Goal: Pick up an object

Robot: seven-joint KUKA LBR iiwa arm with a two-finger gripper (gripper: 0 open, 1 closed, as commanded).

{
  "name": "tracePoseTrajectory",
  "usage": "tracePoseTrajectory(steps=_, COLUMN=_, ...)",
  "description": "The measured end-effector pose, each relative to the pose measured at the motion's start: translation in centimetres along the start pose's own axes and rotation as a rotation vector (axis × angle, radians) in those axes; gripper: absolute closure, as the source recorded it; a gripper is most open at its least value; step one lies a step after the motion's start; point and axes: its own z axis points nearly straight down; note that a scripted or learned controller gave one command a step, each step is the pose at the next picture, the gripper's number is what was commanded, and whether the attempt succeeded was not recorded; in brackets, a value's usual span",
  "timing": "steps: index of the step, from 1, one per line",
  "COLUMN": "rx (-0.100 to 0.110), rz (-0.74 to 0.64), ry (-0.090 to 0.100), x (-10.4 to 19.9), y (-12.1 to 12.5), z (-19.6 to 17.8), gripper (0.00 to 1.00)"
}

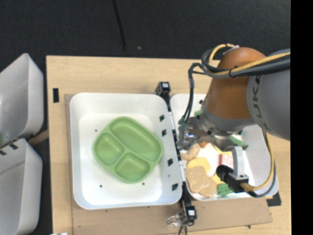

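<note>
Arm (234,89) low over right shallow white plastic bin (270,153) on tan wooden worktop (112,70).
Grey arm with glossy orange band hides most of that bin; pincer (191,137) sits near its left wall, opening cannot tell. Just below it a jumble: round tan biscuit-like piece (199,179), pale yellow wedge (199,164), red-and-white item (226,158), green bits (224,190). Left white bin (78,131) holds smooth light-green three-compartment plastic plate (128,149), lying flat, tilted diagonally.

Two white bins (78,146), one green divided plate (128,149), one arm (244,89)
</note>
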Motion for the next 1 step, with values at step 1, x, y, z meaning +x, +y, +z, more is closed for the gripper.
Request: tracePoseTrajectory(steps=1, rx=-0.012, rz=0.002, ry=0.002, x=3.09, y=0.16, z=-16.89, gripper=1.00)
